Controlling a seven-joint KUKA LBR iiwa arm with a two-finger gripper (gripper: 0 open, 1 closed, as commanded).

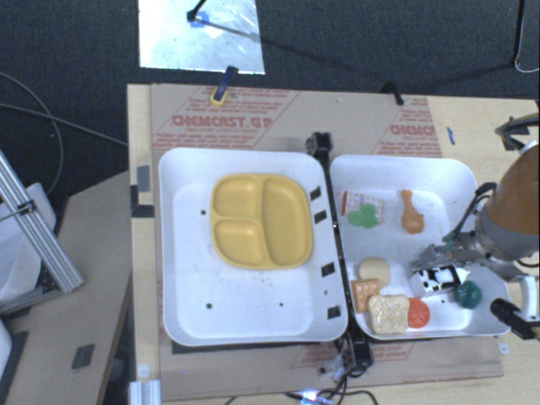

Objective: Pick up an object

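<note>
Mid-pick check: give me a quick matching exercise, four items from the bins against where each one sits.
Items:
1. yellow divided tray
2. green toy
3. orange drumstick toy
4. toast slice

Places:
A. right bin, front edge
B. left bin, middle
C. right bin, back, toward the right wall
D. right bin, back, near the divider

Pairs: 1-B, 2-D, 3-C, 4-A
</note>
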